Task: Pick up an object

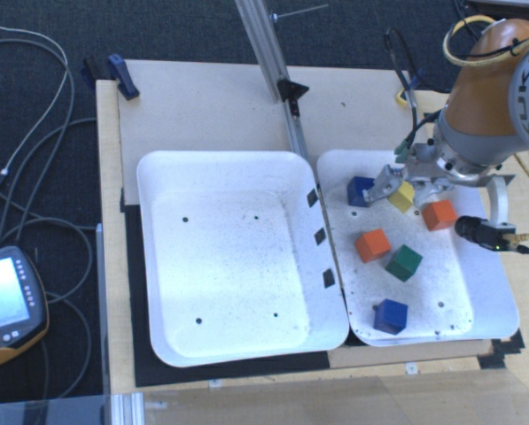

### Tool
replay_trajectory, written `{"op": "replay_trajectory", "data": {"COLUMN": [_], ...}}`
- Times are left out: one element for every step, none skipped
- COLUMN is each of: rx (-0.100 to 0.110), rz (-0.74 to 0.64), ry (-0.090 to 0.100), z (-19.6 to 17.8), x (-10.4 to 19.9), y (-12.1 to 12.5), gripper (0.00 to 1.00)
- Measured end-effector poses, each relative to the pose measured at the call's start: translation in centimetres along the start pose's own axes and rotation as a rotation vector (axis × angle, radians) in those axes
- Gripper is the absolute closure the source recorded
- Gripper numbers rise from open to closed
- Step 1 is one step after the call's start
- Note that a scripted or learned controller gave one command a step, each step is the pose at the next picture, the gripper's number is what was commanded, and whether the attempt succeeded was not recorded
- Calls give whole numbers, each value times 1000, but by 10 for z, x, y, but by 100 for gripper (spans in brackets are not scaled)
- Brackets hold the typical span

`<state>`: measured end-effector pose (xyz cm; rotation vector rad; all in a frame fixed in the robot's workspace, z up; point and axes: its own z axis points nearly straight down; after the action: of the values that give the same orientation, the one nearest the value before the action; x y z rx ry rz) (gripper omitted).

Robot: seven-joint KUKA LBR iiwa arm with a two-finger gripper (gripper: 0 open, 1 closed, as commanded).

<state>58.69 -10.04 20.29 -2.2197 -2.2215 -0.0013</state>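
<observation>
Several blocks lie in the right bin [490, 282]: a dark blue block [360, 190], a yellow block [402, 197], a red-orange block [439, 214], an orange block [372, 245], a green block [404, 262] and a second blue block [390, 315]. My gripper [406, 187] is low over the bin's far part, open, right above the yellow block. One grey finger [386, 184] stands between the yellow block and the dark blue one. The wrist hides part of the yellow block.
The left bin [158, 180] sits beside the right one, with black clips on the shared rim [322, 235]. A slanted metal pole [268, 42] rises behind the bins. A black cable and connector [481, 231] hang by the wrist.
</observation>
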Motion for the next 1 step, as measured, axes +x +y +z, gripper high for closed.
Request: {"op": "replay_trajectory", "data": {"rx": [11], "rz": [1], "ry": [1], "z": [104], "x": [-5], "y": [-7], "gripper": [0]}}
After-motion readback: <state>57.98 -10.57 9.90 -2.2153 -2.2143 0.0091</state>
